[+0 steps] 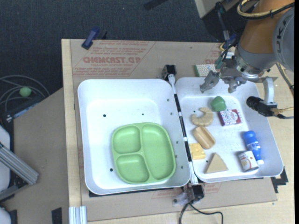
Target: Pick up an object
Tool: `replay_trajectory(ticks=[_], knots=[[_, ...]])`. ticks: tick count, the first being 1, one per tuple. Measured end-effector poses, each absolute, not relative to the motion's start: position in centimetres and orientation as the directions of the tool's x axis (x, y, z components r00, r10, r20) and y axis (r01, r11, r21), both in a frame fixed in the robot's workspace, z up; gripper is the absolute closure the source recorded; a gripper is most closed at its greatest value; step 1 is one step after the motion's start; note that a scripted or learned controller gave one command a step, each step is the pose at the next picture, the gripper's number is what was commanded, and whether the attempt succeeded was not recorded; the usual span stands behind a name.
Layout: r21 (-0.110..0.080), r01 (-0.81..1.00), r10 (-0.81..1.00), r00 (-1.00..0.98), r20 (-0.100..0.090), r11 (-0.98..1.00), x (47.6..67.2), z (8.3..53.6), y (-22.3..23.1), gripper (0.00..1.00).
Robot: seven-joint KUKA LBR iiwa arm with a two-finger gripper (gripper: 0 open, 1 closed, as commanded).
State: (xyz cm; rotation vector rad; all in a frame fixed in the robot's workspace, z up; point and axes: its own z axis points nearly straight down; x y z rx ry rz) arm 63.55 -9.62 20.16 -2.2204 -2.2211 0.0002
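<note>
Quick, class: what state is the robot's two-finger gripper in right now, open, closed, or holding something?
Two-finger gripper: open, fingers spread, holding nothing, above the right white bin near the round green object.

The two shallow white plastic bins (93, 125) look smooth and a little glossy. The light green divided plastic plate (141, 152) has a matt, smooth surface. The brown cardboard sheet (117, 59) under them is matt, with red print. The dark floor carpet (70, 8) looks rough.
</note>
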Motion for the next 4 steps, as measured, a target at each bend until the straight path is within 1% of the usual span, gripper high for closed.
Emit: replay_trajectory(ticks=[1,2,4], knots=[[-0.001,1.000,1.000,0.001,0.000,-0.001,62.3,8.4,-13.3,0.00],[-0.002,1.000,1.000,0.000,0.001,0.000,60.0,8.5,-10.1,0.00],[-0.002,1.000,1.000,0.001,0.001,-0.001,59.5,8.5,-9.7,0.00]])
